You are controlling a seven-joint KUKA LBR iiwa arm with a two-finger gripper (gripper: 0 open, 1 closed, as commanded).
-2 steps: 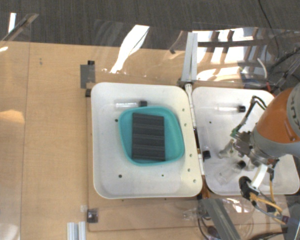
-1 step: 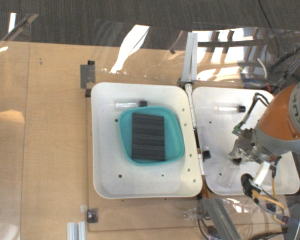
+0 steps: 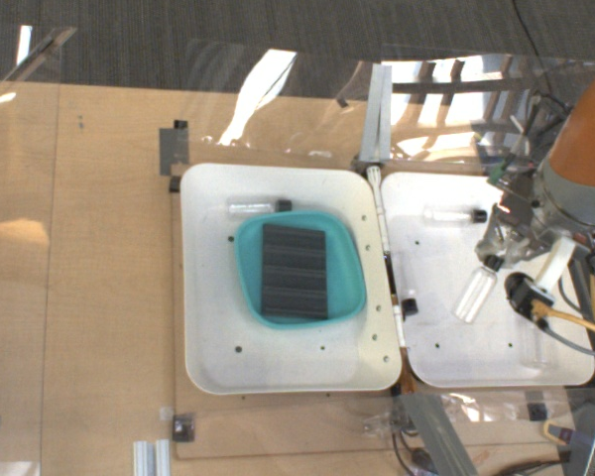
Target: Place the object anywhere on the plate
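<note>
A teal plate (image 3: 349, 276) sits in the left bin (image 3: 208, 345). A dark ribbed rectangular block (image 3: 296, 271) lies flat on the middle of the plate. My gripper (image 3: 493, 253) hangs over the right bin (image 3: 436, 355), near its upper right part and far from the plate. A clear tube-like piece (image 3: 473, 297) slants just below and left of the gripper. Whether it touches the gripper is unclear.
A clear tube with a black cap (image 3: 259, 206) lies in the left bin behind the plate. Another clear, syringe-like tube (image 3: 454, 214) lies at the back of the right bin. A raised divider (image 3: 387, 266) separates the two bins.
</note>
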